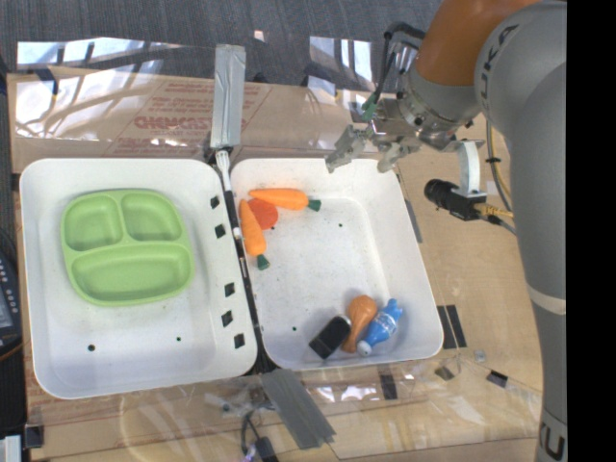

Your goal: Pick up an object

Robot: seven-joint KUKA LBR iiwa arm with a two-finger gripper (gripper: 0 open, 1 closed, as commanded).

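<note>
Two white bins sat side by side on your worktop (115,114): the left bin (38,258) carried a green divided plate (127,246), and the right bin (404,258) held everything worth picking. Your claw (364,155) hung at the upper middle of the frame, over the far rim of the right bin, its two fingers spread wide and nothing between them. No object was touched, so you were at the approach step, with the grasp itself not yet begun.

Your candidates lay in two clusters. Toward the upper left of the right bin, one carrot (279,199) lay roughly crosswise, a second carrot (252,231) ran down along the bin's left wall, and a red piece (265,212) sat wedged between them, touching both. Near the lower edge of that bin, a black block (329,337), an orange-brown pear-shaped toy (361,316) and a small blue bottle (382,324) were packed tightly together.

By my reading, the crosswise carrot was your nearest and cleanest target. The next move called for you to shift the claw left and toward the bottom of the frame, turn the fingers across the carrot's narrow width, descend, and close. The red piece pressed against it could foul one finger, so you would have done well to aim toward the green-tipped end.
</note>
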